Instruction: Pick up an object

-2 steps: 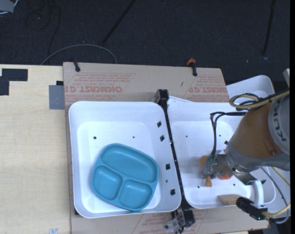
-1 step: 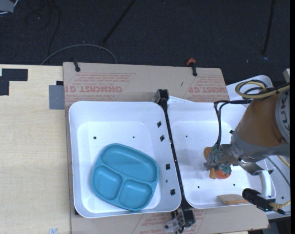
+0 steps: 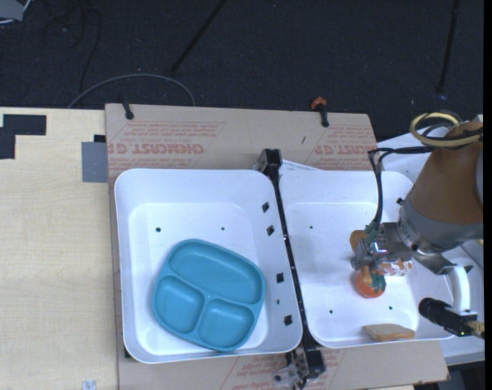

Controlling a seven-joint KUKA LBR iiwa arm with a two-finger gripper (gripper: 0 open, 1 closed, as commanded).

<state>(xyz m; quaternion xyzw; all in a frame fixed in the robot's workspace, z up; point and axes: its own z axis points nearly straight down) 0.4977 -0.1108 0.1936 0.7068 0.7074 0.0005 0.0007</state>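
Two white bins sit before us; our tool [image 3: 374, 260] hangs low in the right bin [image 3: 327, 218], directly over a small orange-red toy [image 3: 369, 285]; a tan wedge [image 3: 388, 331] lies just beyond.

Down over the right bin [image 3: 327, 218], end effector [image 3: 373, 258] at three o'clock, right atop an orange-red object [image 3: 369, 285]. Tan flat piece [image 3: 388, 331] near five o'clock. Blue divided tray [image 3: 207, 294] lying tilted in the left bin [image 3: 148, 210].
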